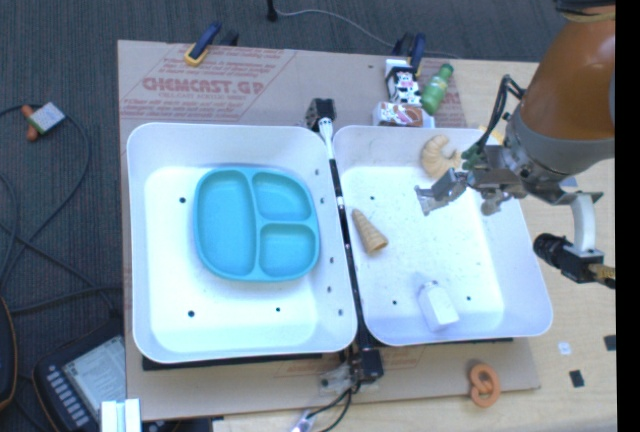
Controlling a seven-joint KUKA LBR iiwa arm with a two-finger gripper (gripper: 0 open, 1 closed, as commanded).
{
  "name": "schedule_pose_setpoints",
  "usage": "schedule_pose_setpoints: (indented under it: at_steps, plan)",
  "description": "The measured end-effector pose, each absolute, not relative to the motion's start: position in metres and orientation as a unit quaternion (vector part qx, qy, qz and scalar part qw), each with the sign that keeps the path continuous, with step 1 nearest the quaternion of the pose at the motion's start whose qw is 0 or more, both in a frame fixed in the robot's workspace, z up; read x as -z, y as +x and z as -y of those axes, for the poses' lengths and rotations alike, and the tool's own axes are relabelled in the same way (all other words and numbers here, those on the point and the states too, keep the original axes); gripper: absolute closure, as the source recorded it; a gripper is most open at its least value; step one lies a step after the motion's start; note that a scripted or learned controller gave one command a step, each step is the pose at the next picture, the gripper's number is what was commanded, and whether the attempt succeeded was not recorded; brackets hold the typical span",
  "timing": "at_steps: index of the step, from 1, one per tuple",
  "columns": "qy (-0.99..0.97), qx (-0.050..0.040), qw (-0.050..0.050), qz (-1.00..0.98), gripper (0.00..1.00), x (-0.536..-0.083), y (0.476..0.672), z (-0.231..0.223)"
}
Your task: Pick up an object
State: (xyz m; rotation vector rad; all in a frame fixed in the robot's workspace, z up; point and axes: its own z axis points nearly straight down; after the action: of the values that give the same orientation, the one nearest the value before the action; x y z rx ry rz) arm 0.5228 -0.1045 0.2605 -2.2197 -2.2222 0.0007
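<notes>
Left bin (160, 320): a blue divided plate (257, 224) is lying flat in the middle. It is broad, shallow and probably smooth plastic; a poor candidate, since only its thin rim offers any purchase.

Right bin (520, 320): three small candidates.
- Ice-cream cone (369, 231), tan, is lying on its side near the left wall. Likely a light, stiff toy. The taper could squirt out of a pinch, so take it across the wider end.
- White block (437, 305) is sitting near the front wall. Looks compact, rigid and light; its flat sides should be giving the surest hold.
- Croissant (437, 155), pale tan, is resting at the back wall. Lumpy, probably light; pinch across the narrow middle.

The gripper (463, 188) is hanging over the right bin, beside the croissant, apart from all three things. Nothing is sitting between its fingers; whether they are spread or pressed together I cannot tell.

Beyond the bins, a green bottle (436, 88) is lying on the worktop (200, 85).
</notes>
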Motion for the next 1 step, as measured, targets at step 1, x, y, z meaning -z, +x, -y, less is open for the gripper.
schedule_pose_setpoints:
  at_steps: [1]
  plan:
    - [-0.707,-0.0015,0.002,0.707,0.00,-0.1251,0.5621,0.1424]
